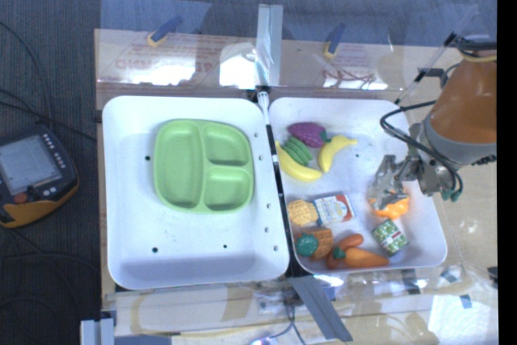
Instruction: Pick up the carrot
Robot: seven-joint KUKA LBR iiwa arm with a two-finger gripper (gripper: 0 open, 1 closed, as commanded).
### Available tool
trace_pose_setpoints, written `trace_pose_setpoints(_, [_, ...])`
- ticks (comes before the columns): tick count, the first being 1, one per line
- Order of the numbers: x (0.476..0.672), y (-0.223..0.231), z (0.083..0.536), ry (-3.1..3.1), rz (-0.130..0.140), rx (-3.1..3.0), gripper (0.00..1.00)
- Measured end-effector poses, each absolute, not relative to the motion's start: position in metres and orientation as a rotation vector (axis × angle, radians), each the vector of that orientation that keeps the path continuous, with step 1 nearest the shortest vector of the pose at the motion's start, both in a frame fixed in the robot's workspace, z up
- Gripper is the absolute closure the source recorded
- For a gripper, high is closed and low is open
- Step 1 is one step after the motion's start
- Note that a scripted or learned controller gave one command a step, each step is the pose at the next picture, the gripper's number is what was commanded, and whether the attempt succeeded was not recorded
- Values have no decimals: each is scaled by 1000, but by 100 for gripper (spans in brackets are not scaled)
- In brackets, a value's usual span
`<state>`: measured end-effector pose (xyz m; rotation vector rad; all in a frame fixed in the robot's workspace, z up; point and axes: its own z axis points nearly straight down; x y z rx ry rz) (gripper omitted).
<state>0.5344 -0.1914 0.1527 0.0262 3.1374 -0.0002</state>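
Carrot (363, 258) lies lowest in the frame, flat along the near wall of the right-hand bin (367, 107), its pointed end aimed toward the near right corner and a second, shorter orange vegetable (348, 242) touching it on the far side. Just left of the carrot sit a dark green knob (306, 245) and a waffled orange piece (321, 239); a green-and-white can (390, 237) stands just to its right. Beyond the carrot, toward the far wall, come a corn cob (302, 212), a small printed packet (334, 208), two bananas (317, 160) and a purple vegetable (306, 131). Well to the carrot's left, the other bin (129, 254) carries a green divided plate (203, 165). The gripper (390, 191) hangs above and to the right of the carrot, beyond the can, low over a small orange item (393, 208); whether its jaws are apart or clamped on that item cannot be told from this angle. The grey arm (464, 113) leans in from the right with its orange band high above the wrist and the tool pointed down. Judged from this, the pick is at the approach stage, with the carrot untouched; the next move calls for shifting toward the near wall, centring over the carrot's body, and closing across its width without catching its neighbours.
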Motion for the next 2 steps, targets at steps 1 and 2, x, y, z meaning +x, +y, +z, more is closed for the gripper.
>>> trace_pose_setpoints(1, [499,-222,129,3084,-22,-303,100])
trace_pose_setpoints(2, [519,-222,124,3136,0,68,100])
